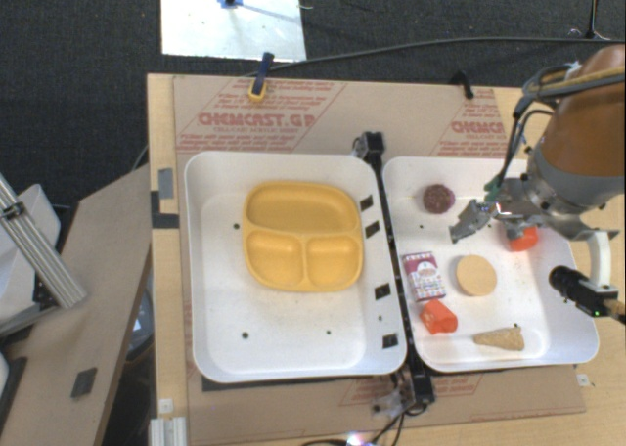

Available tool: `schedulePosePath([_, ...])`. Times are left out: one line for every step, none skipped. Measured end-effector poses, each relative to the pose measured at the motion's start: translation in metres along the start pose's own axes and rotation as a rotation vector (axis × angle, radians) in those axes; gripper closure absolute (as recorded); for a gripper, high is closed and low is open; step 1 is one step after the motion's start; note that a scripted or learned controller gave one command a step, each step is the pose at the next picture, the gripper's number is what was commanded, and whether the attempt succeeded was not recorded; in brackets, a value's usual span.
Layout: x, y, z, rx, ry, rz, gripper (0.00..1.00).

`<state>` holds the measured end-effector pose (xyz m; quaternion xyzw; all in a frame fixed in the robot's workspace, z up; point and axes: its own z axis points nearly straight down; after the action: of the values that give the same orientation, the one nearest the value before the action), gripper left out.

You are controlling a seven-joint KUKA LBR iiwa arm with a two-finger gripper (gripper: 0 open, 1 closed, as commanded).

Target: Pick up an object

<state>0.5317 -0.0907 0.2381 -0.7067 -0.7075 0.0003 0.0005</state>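
Jaws (pixel 494 216) hang over the right bin (pixel 567 341).

The brown board (pixel 284 111) under the bins has red words that say "CHEMCAST GP". The same red words show again near the right corner.

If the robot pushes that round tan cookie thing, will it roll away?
Probably not. The round tan disc lies flat on the floor of the right bin, so a push would likely slide it. It looks thin and light, maybe toy food. Lying so low, it may be hard to grip by its edges.
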Motion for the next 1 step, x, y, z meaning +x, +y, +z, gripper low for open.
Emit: schedulePosePath([-0.0078, -0.0021, 0.059, 0.003, 0.0, 0.0, 0.0])
